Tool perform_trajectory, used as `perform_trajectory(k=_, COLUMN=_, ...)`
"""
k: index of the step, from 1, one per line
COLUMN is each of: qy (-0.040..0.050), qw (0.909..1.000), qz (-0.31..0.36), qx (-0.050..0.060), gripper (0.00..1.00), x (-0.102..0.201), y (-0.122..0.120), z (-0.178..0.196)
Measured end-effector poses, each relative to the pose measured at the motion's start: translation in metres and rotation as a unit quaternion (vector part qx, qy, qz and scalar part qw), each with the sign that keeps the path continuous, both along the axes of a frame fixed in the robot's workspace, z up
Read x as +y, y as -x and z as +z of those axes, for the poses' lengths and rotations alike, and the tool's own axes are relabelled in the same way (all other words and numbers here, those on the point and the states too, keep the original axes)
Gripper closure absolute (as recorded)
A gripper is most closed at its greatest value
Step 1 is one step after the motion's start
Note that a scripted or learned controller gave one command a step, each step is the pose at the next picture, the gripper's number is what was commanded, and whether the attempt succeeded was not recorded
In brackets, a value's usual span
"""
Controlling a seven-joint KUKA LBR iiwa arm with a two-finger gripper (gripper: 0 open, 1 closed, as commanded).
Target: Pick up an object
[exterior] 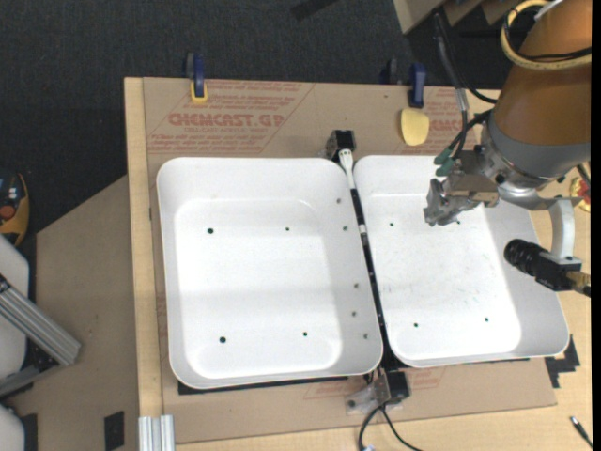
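My gripper [439, 210] hangs over the far part of the right white bin [470, 341], near its left half, on the grey arm with the orange band that reaches in from the right. I see nothing between its tips. A small pale yellow object [414, 126] lies on the cardboard board behind the right bin, outside both bins and up-left of the gripper. The left white bin [188, 346] sits beside it, with only small dark dots showing on its floor.
A brown cardboard board [235, 116] lies under both bins, held by two blue clamps [196, 68] at its far edge. A black divider strip [362, 242] runs between the bins. Dark floor surrounds the bench.
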State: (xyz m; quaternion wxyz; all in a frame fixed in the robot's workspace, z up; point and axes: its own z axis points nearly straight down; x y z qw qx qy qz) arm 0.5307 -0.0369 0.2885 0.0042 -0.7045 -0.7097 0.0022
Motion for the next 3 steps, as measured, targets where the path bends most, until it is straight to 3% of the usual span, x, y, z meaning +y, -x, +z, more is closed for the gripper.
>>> perform_trajectory(k=1, qy=0.0011, qw=0.9999, qz=0.0, qx=-0.014, gripper=1.0, x=0.042, y=-0.024, z=0.144)
perform_trajectory(k=2, qy=0.0009, qw=1.0, qz=0.0, qx=0.0, gripper=1.0, x=0.116, y=-0.023, z=0.044)
perform_trajectory(k=3, qy=0.0013, qw=1.0, qz=-0.003, qx=-0.004, gripper=1.0, x=0.136, y=-0.066, z=-0.004)
